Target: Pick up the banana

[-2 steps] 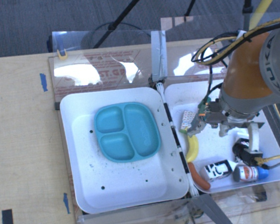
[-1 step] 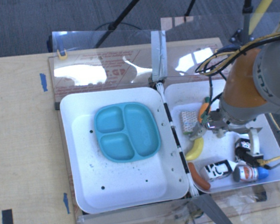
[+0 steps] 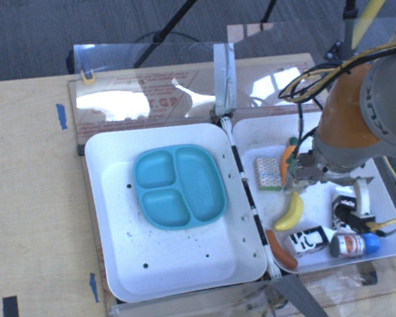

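Observation:
The yellow banana [image 3: 291,212] lies in the right bin [image 3: 384,200], curved, its upper end pointing toward the arm. My gripper [image 3: 299,180] hangs just over that upper end, below the grey and orange wrist. From this angle I cannot make out whether it touches the banana; the banana still rests on the bin floor.
Around the banana lie an orange carrot [image 3: 287,159], a green-speckled packet [image 3: 268,172], a brown sausage [image 3: 281,250], a black-and-white item [image 3: 309,240] and a small bottle [image 3: 354,245]. The left bin [image 3: 118,234] holds a blue divided plate [image 3: 180,186]. A clear wall [image 3: 176,93] stands behind both bins.

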`<act>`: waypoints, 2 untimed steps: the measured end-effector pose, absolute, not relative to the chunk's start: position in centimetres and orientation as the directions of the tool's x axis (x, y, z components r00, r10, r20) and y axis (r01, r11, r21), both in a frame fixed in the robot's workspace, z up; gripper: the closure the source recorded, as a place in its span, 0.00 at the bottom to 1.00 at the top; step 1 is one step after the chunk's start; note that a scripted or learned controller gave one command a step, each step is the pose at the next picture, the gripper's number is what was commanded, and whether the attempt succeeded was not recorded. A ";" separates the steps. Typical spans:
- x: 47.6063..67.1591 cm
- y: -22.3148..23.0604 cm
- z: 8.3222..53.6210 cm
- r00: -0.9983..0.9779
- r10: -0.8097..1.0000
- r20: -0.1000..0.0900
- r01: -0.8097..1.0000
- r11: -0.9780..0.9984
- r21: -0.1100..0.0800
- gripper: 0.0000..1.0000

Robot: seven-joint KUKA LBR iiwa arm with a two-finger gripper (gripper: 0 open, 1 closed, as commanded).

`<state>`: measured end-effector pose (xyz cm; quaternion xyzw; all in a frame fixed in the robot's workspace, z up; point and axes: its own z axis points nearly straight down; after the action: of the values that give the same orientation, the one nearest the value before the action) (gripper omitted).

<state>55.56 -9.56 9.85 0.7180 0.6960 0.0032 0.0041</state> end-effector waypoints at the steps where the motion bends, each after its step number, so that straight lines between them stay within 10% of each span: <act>1: 55.6 -9.6 9.8 0.031 1.000 -0.001 0.999 -0.031 0.010 0.00; 2: 55.6 -9.6 10.8 0.034 0.999 -0.002 0.999 -0.034 0.012 1.00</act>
<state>55.59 -9.60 10.79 0.7189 0.6951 0.0033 0.0050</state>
